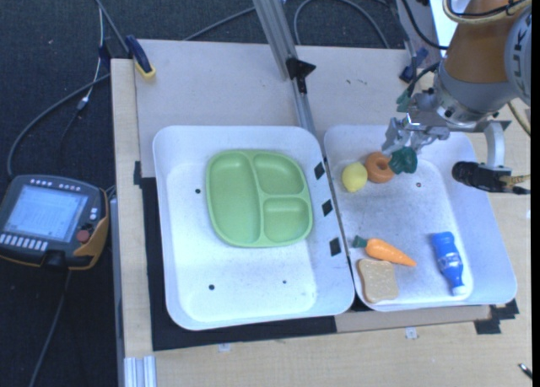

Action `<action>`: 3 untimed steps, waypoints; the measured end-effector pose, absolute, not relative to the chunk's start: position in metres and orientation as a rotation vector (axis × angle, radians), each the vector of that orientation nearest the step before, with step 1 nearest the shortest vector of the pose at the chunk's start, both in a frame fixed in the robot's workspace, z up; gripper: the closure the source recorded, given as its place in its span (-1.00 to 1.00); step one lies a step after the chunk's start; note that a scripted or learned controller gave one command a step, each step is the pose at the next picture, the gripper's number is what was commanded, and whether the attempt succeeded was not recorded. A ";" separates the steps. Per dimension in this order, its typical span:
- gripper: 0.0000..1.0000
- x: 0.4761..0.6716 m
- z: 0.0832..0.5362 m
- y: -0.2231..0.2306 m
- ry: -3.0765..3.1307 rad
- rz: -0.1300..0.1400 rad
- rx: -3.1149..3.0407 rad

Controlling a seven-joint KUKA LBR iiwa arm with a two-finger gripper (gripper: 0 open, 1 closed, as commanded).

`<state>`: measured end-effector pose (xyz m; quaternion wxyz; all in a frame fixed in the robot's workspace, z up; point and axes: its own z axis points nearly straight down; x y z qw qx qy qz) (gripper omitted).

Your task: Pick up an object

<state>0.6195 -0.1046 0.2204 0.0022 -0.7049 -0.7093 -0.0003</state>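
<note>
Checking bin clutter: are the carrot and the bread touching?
Cannot tell. In the camera view the carrot lies just above the bread, with no plain gap or contact.

The pale wooden table [219, 82] looks matt and smooth. Both shallow white plastic bins [253, 297] are dull and finely speckled. The light green plastic divided plate [258, 198] has a soft sheen. The arm's orange band [489, 14] is glossy, its metal gripper [407, 142] dull grey.
</note>
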 end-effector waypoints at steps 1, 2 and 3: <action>1.00 0.602 0.232 -0.057 -2.225 -0.001 -2.213; 1.00 0.576 0.223 -0.006 -2.224 0.003 -2.212; 1.00 0.568 0.219 0.042 -2.224 0.000 -2.212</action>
